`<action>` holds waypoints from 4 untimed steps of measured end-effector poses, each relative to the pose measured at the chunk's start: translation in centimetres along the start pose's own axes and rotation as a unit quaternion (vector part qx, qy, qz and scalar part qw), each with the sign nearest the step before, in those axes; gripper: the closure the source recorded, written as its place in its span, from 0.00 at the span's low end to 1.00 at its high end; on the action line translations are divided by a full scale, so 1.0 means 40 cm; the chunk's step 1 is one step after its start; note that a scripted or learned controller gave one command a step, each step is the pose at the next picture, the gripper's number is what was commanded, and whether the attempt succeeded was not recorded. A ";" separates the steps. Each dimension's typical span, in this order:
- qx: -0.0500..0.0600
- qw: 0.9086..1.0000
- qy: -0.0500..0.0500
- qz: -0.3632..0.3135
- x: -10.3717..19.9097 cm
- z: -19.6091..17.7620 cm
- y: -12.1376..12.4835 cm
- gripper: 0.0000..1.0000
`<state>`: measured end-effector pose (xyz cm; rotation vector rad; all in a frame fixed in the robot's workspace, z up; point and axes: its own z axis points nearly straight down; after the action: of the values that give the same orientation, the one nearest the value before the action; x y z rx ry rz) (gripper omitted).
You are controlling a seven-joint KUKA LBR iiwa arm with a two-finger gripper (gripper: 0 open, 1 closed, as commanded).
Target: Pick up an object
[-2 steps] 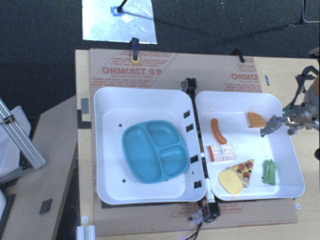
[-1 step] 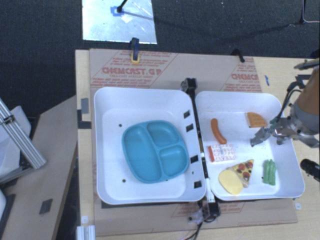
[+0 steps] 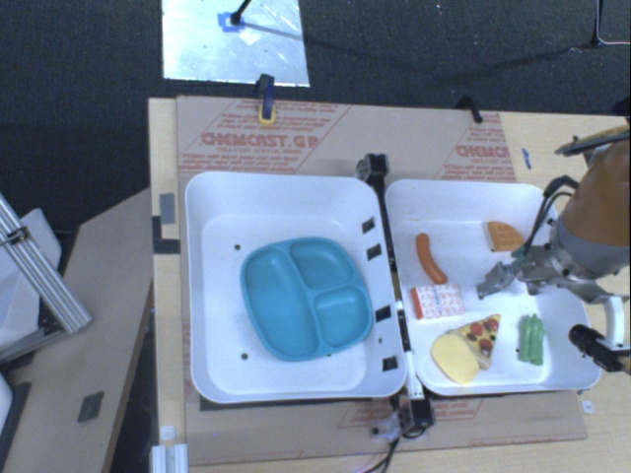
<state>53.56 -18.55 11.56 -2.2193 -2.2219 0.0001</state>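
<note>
**Robot arm leans low over the right bin of toy food**

The grey two-finger gripper (image 3: pixel 501 280) hangs over the right side of the right white bin (image 3: pixel 454 205). I cannot tell how the gripper is set, because it is small and dark here. Nothing can be seen in it. Its tip points to the left, toward the middle of the bin.

Behind it, the grey robot arm with the orange band (image 3: pixel 599 215) comes in from the right edge and bends down toward the bin. Black cables loop beside the wrist.

Just left of the gripper tip lies a small white and red box with a checked pattern (image 3: pixel 437 301). Its long side runs left to right, a little tilted.

Below the gripper is a toy pizza slice with red dots (image 3: pixel 483 333). Its wide crust end is up and to the right. Its point goes down and left, and it touches a flat yellow oval piece (image 3: pixel 454 360).

To the right of the pizza is a green bean pod toy (image 3: pixel 532 339). It lies long from top to bottom.

Up and left of the gripper is a red-orange toy sausage (image 3: pixel 430 257). It runs from top to bottom, leaning a bit to the right at the lower end.

Near the top right of the bin, close to the arm, is an orange wedge-shaped toy (image 3: pixel 504 235).

The left white bin (image 3: pixel 212 264) holds a blue plastic plate with three sections (image 3: pixel 306 297). Both bins sit side by side on a brown cardboard sheet (image 3: pixel 296 136).
</note>
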 end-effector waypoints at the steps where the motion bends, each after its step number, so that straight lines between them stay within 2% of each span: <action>1: -0.002 1.000 -0.001 0.000 -0.002 -0.031 0.003 1.00; 4: -0.004 1.000 -0.002 -0.002 0.032 -0.427 0.013 1.00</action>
<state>54.09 -17.27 28.64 -2.2203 -2.2332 -0.0062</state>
